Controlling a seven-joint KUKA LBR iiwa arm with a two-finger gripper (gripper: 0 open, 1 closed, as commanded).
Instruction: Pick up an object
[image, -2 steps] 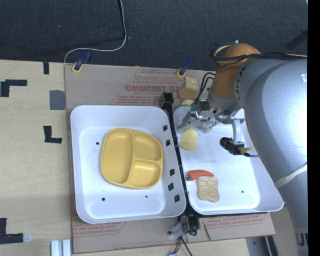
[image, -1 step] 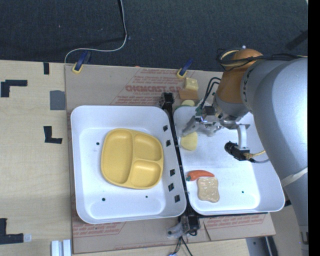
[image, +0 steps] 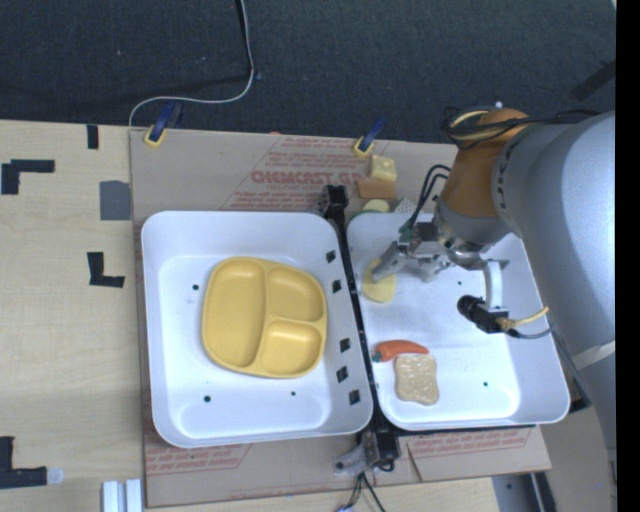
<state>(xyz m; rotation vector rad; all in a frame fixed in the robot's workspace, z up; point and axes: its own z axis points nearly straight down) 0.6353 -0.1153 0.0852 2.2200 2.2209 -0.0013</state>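
Observation:
In the right bin (image: 535, 395), a pale yellow round piece (image: 380, 290) lies near the left wall. An orange carrot-like piece (image: 400, 349) and a beige slice of bread (image: 416, 380) lie closer to the front. My gripper (image: 388, 264) is low in the back left part of this bin, its tip just above and touching or nearly touching the pale yellow piece. The grey arm with its orange band (image: 480, 170) comes in from the right and covers the bin's back right corner.
The left bin (image: 170, 400) holds a yellow divided plate (image: 264, 316). Behind the right bin, on the cardboard, sit a tan block (image: 378, 182) and a small pale piece (image: 375, 206). A black divider (image: 345, 300) runs between the bins.

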